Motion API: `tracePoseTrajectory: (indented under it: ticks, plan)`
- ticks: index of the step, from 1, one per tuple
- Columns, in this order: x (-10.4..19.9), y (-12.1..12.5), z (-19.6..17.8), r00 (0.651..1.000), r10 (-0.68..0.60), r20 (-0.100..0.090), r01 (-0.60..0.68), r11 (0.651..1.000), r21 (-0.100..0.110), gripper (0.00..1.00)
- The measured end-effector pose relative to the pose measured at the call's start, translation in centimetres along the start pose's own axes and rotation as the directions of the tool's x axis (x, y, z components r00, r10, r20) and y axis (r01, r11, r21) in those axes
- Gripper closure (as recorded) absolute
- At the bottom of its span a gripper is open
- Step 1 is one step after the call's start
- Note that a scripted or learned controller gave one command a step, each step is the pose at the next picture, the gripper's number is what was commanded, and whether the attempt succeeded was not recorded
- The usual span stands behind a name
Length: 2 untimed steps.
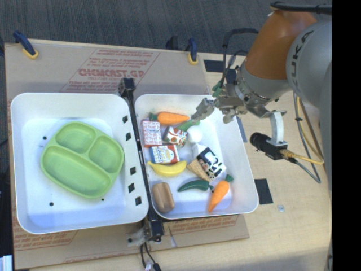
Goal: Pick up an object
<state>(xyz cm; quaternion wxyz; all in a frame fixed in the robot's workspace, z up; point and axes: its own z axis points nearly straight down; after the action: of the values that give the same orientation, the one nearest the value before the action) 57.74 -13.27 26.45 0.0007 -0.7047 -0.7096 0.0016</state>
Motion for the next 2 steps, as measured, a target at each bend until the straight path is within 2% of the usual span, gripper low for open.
tracePoseTrajectory:
  ticks: [1,2]
  plan:
    - [-0.3,-3.7,-9.3,1.000,0.002,0.000,-0.002,1.000,-0.005,0.00]
    - [-0.4,-3.2,12.0,1.000,0.000,-0.002,0.000,1.000,0.002,0.00]
